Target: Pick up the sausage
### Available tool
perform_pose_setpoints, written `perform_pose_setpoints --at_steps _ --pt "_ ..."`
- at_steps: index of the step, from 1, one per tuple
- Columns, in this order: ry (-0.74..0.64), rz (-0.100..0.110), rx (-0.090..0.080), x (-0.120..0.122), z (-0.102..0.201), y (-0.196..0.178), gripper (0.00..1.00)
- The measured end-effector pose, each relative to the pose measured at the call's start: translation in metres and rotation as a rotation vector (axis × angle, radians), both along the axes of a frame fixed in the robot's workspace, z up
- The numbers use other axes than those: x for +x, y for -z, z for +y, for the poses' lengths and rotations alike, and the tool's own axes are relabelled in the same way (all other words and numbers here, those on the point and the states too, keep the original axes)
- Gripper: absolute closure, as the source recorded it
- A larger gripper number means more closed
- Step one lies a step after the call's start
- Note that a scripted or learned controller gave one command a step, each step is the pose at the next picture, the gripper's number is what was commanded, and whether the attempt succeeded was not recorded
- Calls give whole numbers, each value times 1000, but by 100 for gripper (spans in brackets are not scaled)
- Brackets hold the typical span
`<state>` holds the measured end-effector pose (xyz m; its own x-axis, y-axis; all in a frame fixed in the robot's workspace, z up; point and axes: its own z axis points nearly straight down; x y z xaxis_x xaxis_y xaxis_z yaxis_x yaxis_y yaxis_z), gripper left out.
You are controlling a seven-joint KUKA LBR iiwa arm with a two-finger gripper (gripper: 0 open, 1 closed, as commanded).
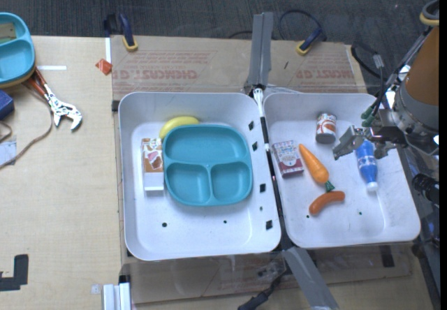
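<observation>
Sausage [327, 202] lies low in the right bin, below-left of the fingers [355, 141], its length slanting up toward them; fingers' state I can't tell.

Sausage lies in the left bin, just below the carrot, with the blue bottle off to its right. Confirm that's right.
Wrong on the bin. The camera view shows the sausage in the right bin, not the left. The rest stands: it lies just below the carrot, with the blue bottle off to its right.
</observation>
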<state>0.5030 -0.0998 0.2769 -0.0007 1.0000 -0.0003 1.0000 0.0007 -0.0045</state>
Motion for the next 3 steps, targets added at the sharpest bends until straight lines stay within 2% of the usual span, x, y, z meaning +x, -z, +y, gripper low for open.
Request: perform_pose_setpoints --at_steps 1,2,3 --pt "0 0 1 71 -27 165 0" --pt "4 -2 0 72 -29 155 100" --pt "125 -2 -1 70 8 60 100"
